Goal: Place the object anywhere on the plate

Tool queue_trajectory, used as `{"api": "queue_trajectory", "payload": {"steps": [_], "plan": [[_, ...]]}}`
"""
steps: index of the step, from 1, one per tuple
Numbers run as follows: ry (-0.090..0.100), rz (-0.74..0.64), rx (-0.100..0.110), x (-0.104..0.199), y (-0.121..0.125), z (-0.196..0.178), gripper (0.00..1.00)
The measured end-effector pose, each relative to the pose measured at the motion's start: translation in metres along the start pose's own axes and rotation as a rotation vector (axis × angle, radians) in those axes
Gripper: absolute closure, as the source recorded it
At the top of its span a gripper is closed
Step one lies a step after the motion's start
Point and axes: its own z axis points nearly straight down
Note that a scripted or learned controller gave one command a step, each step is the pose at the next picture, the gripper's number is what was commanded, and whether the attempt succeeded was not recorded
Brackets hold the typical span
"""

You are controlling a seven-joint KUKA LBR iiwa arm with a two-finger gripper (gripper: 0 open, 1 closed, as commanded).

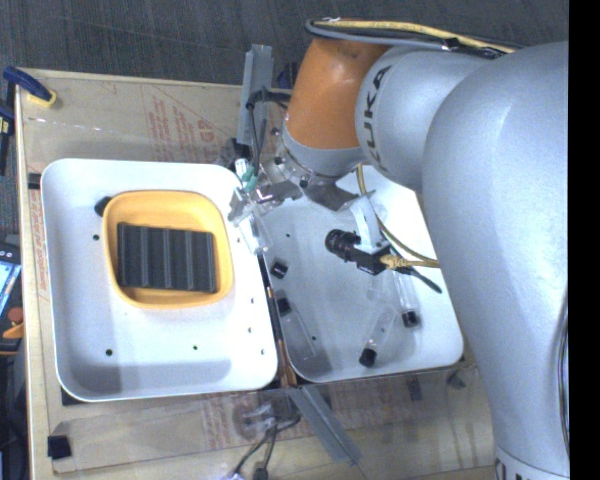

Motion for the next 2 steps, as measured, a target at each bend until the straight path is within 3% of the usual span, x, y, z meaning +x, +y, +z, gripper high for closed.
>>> {"api": "queue_trajectory", "payload": {"steps": [1, 2], "plan": [[-0.001, -0.202, 0.000, 0.0407, 0.0027, 0.0006, 1.00], [-0.001, -0.201, 0.000, 0.0401, 0.0026, 0.0005, 0.00]]}}
